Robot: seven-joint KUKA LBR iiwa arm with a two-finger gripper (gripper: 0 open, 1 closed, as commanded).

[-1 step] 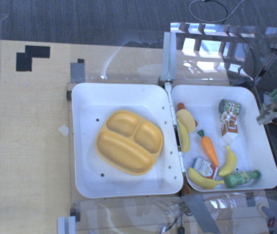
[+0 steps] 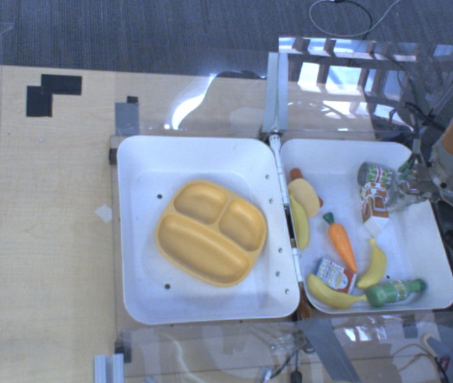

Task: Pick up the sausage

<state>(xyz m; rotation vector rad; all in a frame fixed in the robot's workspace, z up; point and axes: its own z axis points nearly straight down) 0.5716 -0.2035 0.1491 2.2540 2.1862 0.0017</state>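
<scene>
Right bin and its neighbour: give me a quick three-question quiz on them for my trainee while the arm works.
1. True or false: the yellow divided plate lies in the left bin.
2. Which thing lies nearest the claw? A the can; B the green bottle; C the carrot.
3. Fill in: the sausage lies in the ___ bin, close to the wall that the two bins share.

Key: 1 true; 2 A; 3 right.
</scene>
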